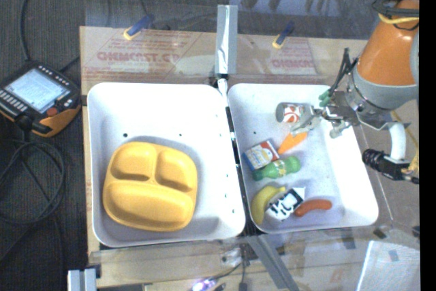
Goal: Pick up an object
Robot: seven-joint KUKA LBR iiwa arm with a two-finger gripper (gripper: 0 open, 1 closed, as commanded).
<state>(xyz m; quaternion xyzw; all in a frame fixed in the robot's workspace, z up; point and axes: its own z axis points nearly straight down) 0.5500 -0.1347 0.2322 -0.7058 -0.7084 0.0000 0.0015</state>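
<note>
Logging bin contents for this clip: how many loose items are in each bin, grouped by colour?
Yellow: 2, the tray in the left bin, the banana in the right bin
Orange: 1, carrot
Red: 1, sausage
Green: 1, bottle
Mixed print: 3, can, small carton, black-and-white piece
Total: 8

Arm [387, 58] reaches in from right, wrist low, gripper [325, 114] pointing left.

Right bin contents: red-and-white can [289, 112] on its side; carrot [293, 141]; small carton [259, 155]; green bottle [277, 167]; banana [263, 202]; black-and-white item [287, 204]; red sausage [314, 206].
</note>
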